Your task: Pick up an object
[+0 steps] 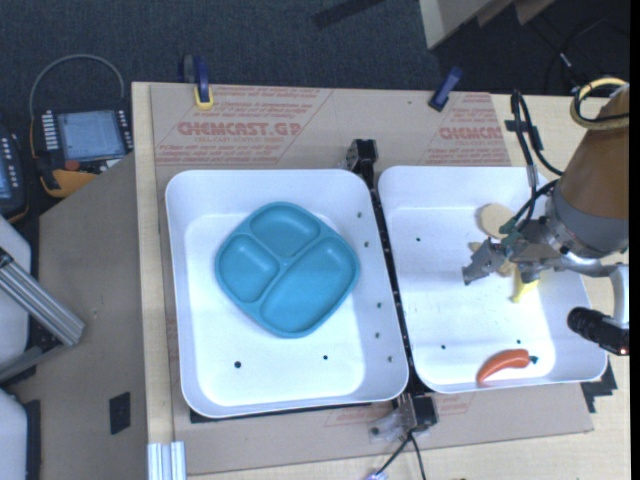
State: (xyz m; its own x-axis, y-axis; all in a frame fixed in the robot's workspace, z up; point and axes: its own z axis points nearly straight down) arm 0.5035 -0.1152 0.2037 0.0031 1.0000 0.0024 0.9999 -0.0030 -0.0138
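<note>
An orange chili (503,364) is lying near the right bin's (440,298) near edge, within reach. Farther back, the gripper (492,262) is hovering mid-bin; its opening is unreadable. A blue plate (287,268) is sitting in the left bin (200,348).

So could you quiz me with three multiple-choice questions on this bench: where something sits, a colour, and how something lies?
1. Where is the blue divided plate?
A. left bin
B. right bin
C. on the cardboard outside the bins

2. What colour is the curved object near the right bin's front edge?
A. green
B. orange-red
C. purple

3. How does the plate lie?
A. leaning on the wall
B. flat, compartments up
C. upside down

Answers: 1 A, it sits mid-floor in the left bin. 2 B, it is plainly orange-red against the white. 3 B, its three compartments face the camera.
</note>
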